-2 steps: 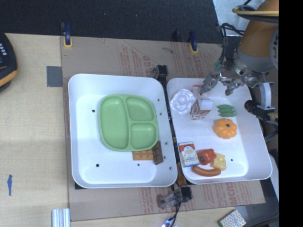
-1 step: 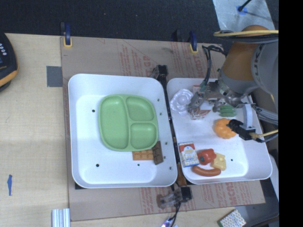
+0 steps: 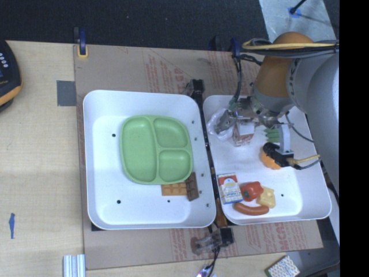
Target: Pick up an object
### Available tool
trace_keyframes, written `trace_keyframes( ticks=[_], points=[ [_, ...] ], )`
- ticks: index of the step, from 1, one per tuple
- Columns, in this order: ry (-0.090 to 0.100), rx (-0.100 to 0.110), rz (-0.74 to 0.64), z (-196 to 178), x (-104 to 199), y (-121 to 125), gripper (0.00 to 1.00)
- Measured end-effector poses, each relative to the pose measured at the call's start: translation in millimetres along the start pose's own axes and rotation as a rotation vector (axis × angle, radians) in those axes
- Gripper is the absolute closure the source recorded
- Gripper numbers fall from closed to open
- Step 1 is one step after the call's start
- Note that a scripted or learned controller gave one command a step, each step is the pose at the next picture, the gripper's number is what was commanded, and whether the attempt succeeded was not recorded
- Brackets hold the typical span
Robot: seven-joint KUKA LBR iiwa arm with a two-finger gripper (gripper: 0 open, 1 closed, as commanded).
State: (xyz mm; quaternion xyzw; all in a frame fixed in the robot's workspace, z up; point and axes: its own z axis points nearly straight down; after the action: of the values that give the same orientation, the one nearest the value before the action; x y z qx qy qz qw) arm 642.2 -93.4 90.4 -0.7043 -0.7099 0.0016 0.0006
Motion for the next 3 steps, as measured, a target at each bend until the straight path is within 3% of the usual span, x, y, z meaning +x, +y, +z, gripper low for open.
trace_keyframes(
  ticks=[1, 2, 3],
  points=[
    [0.001, 0.003, 0.006, -1, -39, -21, 0.00],
    [-0.001, -0.005, 0.006, -3, -98, 15, 0.00],
    [0.000, 0.000, 0.007, -32, -120, -29, 0.00]
  ],
)
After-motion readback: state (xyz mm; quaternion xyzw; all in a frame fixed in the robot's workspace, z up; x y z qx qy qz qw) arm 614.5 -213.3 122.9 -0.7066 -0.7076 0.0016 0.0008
